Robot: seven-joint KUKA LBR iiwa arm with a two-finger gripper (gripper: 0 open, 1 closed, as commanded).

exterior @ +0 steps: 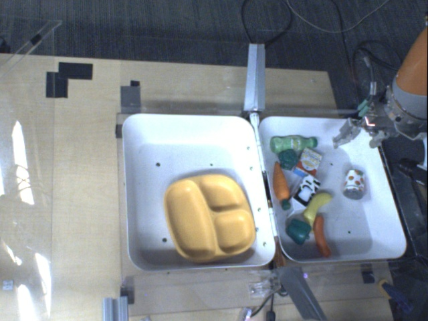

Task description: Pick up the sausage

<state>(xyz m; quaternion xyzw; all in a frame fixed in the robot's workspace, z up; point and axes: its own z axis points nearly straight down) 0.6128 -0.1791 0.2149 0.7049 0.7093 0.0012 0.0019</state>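
The bench (80,179) carries two white bins side by side. The left bin (144,152) holds one thing, a yellow sectioned tray (208,215), lying upside down toward the near right part of the floor.

The right bin (381,199) holds a cluster of small items along its left half. The sausage (322,236), reddish-orange and slim, lies flat near the front wall, running roughly front to back. Its far end touches or all but touches the lower end of a yellow banana (316,205). A dark green round item (298,229) sits just left of the sausage. A carrot (281,182) lies along the left wall, tip pointing to the rear. A green bottle (293,142) lies on its side at the rear left. Below it sit a dark teal item (288,158), a small white and orange packet (311,159) and a black and white item (307,188). A small patterned can (354,182) stands apart at the right of the floor.

The gripper (359,128) hangs at the rear right edge of the right bin, well apart from the sausage, with the arm (411,89) entering from the right. It grasps nothing; how far its parts are spread cannot be told from this angle.
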